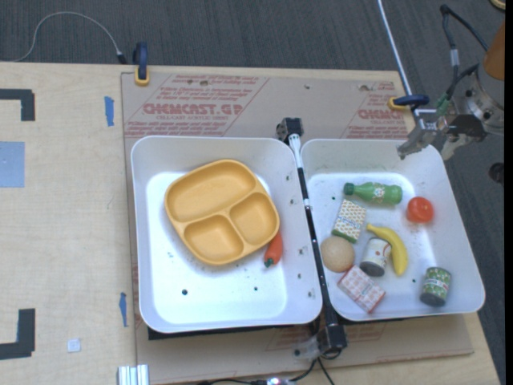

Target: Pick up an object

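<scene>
**Claw poised at the far corner of the right bin**

The claw (430, 141) hangs over the far right corner of the right bin (465, 251), at the rim, with nothing between its fingers; they look slightly parted, one tip angling down to the left and the other to the right. The grey arm with its cables runs off behind it to the upper right.

Nearest the claw, just below and to its left inside the bin, lies a green bottle (373, 192) on its side. A red tomato (420, 209) sits below the claw, a little farther on. Beyond these come a small patterned carton (349, 220), a banana (390, 245), a small can (373, 257) touching the banana, and a tan round ball (337, 253). Farthest in this bin are a red checkered packet (361, 289) and a green can (435, 286) near the front edge.

Well to the claw's left, the left bin (152, 215) holds a yellow divided plate (222, 211) with a small carrot (274, 249) touching its lower right edge.
</scene>
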`<state>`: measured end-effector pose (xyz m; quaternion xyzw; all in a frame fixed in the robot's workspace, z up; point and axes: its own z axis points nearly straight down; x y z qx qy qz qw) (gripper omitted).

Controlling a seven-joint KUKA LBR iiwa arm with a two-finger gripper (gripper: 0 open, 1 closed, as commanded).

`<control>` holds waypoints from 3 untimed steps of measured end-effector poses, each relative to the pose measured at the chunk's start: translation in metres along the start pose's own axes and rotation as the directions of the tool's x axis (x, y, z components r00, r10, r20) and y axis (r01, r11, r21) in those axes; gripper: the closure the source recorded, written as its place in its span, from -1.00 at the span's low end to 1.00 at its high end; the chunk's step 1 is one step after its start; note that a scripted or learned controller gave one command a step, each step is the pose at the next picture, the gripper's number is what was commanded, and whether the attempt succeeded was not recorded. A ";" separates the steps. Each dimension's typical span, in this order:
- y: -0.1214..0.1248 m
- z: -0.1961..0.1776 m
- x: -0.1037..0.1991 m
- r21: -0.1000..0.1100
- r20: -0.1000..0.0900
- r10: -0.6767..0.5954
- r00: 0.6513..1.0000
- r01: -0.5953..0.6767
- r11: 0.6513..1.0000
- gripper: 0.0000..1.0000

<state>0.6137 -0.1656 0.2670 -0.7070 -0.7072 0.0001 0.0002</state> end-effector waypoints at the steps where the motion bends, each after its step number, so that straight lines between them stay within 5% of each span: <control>1: -0.078 0.172 0.001 -0.003 0.001 0.000 1.000 0.000 1.000 -1.00; 2: -0.077 0.162 0.001 -0.006 0.002 0.001 1.000 -0.001 1.000 1.00; 3: -0.064 0.085 0.058 -0.003 0.000 -0.002 1.000 0.002 1.000 1.00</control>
